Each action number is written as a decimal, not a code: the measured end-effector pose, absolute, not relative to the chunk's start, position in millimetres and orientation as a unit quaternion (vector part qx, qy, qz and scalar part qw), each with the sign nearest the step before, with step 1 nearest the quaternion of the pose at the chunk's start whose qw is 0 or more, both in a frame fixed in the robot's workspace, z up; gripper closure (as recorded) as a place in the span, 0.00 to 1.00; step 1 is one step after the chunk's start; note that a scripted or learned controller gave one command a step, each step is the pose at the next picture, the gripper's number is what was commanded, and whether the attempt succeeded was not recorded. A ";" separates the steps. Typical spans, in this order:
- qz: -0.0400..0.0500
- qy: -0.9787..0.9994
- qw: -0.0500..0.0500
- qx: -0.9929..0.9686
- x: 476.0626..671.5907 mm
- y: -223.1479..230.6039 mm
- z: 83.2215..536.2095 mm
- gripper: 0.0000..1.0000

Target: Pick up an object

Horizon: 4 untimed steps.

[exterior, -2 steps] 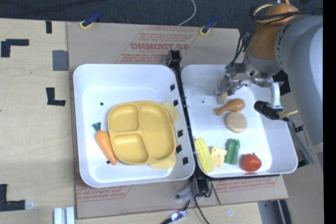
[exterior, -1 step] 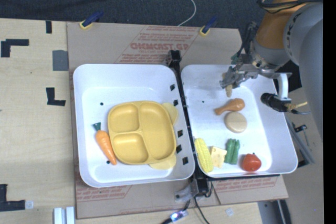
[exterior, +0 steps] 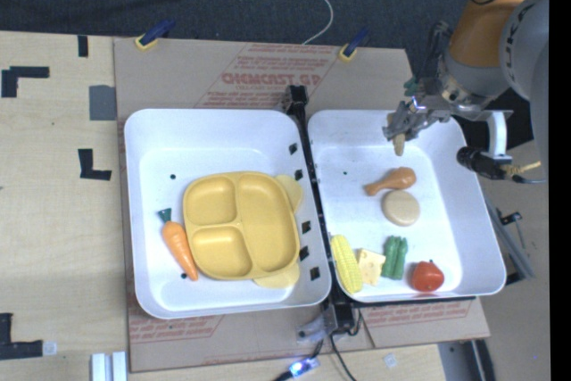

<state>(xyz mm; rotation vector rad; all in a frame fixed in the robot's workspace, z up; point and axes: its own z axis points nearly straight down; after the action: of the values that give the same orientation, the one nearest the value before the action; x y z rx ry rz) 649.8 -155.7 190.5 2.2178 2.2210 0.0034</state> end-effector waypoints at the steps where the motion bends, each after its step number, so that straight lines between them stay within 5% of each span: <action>1: 0.001 0.708 0.001 0.707 650.8 -155.2 227.1 1.00; 3: -0.001 0.709 -0.002 0.705 594.7 -64.5 225.0 1.00; 4: -0.001 0.708 -0.001 0.706 591.9 -45.3 222.3 1.00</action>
<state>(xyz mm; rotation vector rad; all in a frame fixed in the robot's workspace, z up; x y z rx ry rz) 591.9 -45.3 222.3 2.2196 2.2269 -0.0023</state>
